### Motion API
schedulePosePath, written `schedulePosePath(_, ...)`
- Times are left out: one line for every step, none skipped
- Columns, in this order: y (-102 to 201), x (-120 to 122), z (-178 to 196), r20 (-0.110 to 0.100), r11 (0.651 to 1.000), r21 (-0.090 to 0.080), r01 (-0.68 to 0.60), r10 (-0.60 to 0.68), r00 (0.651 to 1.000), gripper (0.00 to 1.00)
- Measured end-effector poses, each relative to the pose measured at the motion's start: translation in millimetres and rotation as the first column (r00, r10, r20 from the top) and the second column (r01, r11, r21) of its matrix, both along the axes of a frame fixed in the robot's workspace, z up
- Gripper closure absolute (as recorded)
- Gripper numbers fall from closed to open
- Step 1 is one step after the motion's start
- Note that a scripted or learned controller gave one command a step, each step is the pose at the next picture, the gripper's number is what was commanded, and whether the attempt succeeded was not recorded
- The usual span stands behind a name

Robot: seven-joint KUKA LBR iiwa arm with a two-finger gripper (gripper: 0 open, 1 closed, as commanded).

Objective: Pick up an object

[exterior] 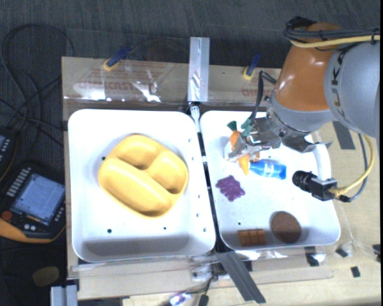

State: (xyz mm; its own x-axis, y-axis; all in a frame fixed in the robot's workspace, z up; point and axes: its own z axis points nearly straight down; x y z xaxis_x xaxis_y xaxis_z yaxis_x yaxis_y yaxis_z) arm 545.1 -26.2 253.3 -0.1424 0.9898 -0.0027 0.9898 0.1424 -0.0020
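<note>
A flat brown chocolate-bar piece and a round brown cookie lie at the near edge of the right white bin. Further back lie a purple grape cluster and a blue bottle, its long axis left-right. An orange carrot lies under the gripper; I cannot tell its grip. The left white bin holds a big yellow bread-like lump.
</note>
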Motion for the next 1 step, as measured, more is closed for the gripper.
schedulePosePath(51.9,-20.4,69.6,0.000,0.989,-0.001,0.148,-0.148,0.989,1.00)
